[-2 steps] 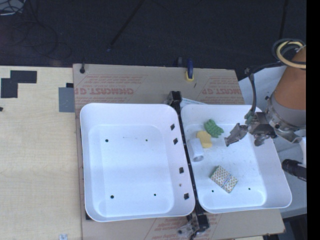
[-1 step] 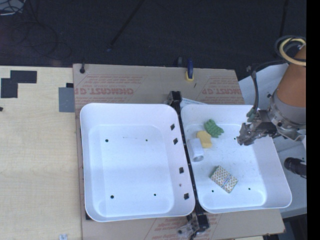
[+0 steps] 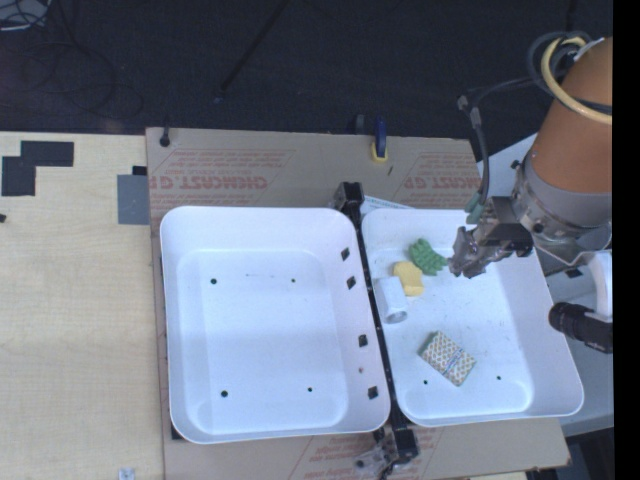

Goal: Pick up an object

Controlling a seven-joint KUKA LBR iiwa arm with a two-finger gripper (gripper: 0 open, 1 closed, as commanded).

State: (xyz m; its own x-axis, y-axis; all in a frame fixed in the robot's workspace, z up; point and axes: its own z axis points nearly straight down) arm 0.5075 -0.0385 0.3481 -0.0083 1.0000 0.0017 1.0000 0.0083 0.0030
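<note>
The right bin (image 3: 520, 393) holds a green knobbly object (image 3: 426, 256), a yellow block (image 3: 408, 277), a white cylinder (image 3: 391, 299) by the bin's left wall, and a patterned beige packet (image 3: 448, 357) nearer the front. My gripper (image 3: 464, 265) hangs just right of the green object, low over the bin's upper part. No object shows between its fingers.
The left bin (image 3: 180, 268) stands beside the right one, with a black divider strip (image 3: 362, 298) between them. Both rest on a cardboard sheet (image 3: 250, 173). The arm (image 3: 575, 148) comes in from the right.
</note>
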